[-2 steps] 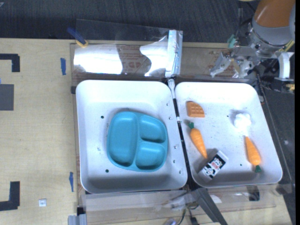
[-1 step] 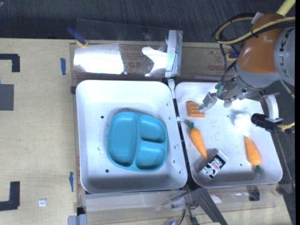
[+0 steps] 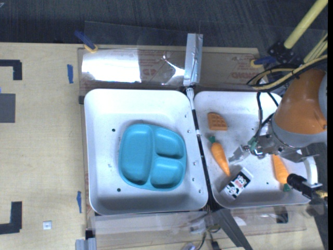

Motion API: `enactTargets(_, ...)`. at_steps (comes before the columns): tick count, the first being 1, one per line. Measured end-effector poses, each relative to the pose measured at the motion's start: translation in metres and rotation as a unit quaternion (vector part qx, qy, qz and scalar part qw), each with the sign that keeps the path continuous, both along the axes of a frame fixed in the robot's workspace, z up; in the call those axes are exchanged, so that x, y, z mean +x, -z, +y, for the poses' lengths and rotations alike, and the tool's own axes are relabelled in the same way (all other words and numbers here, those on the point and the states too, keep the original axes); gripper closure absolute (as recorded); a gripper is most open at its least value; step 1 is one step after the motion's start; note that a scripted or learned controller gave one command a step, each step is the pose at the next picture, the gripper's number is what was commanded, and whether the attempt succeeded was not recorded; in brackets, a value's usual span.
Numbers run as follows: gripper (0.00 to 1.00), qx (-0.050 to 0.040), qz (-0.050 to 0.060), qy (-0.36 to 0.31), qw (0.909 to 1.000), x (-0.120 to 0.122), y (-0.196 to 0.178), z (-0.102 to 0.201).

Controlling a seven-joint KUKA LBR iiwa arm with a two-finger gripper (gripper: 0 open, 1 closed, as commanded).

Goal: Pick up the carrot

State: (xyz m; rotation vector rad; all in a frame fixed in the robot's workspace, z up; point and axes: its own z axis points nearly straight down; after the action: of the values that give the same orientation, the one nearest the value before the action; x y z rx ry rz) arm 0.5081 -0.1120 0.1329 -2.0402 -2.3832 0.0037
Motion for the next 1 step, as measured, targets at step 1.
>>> enactTargets(1, 0.00, 0.0005, -0.004, 0.002, 1.0000, 0.0208, -0.0523, 0.0685)
